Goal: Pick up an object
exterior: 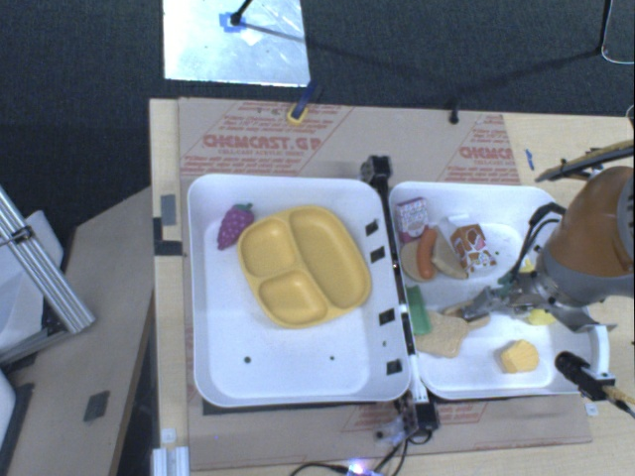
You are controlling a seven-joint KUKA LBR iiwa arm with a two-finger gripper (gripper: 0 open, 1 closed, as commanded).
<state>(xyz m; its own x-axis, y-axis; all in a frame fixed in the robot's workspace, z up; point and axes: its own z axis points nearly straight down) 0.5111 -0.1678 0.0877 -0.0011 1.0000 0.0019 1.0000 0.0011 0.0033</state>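
**Arm low over the right bin, near its clutter**

The arm [593, 246] enters from the right, and its end effector [483, 305] sits low in the right bin [496, 390], whether spread or pressed together cannot be told. Its tip lies just beside a tan flat piece [444, 336]. A yellow block [519, 356] rests apart near the front rim (open floor surrounds it). A sausage [427, 254], a small carton [472, 247] and a pink packet [412, 214] crowd the back-left corner. In the left bin [298, 380], a yellow divided plate [303, 264] fills the centre, purple grapes [234, 225] beside its left edge.
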